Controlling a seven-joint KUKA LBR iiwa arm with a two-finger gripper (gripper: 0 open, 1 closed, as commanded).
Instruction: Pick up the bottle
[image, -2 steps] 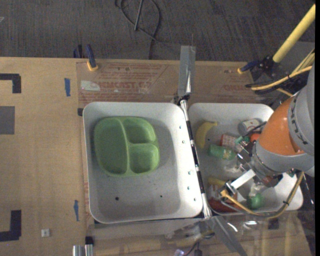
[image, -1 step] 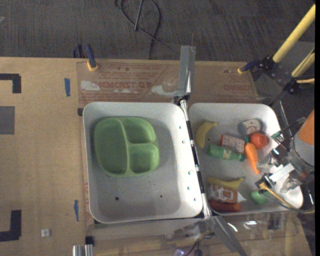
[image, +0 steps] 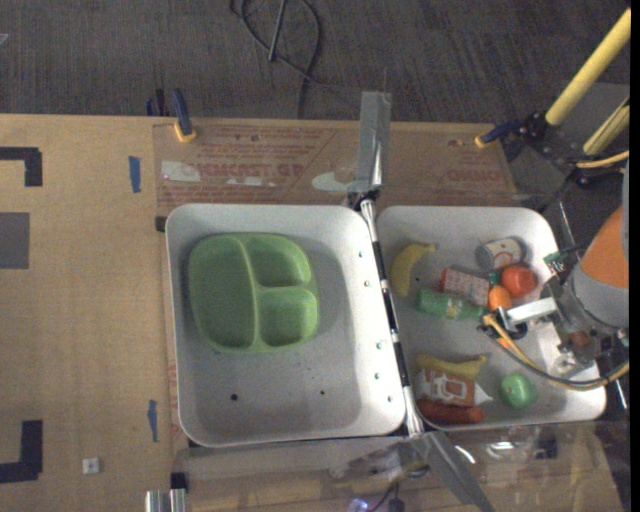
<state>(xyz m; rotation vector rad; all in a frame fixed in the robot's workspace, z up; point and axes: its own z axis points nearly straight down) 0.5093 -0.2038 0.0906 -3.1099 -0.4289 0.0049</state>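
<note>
The bottle, green, lies on its side near the middle of the right bin, between a yellow banana to its upper left and a second banana below. A red-and-white carton touches its upper right side. A small can and an orange ball sit further right. A green round object and a red packet occupy the bin's lower part. The end effector is at the bin's right edge, well apart from the bottle; its state cannot be determined. The left bin contains a green divided plate.
</note>
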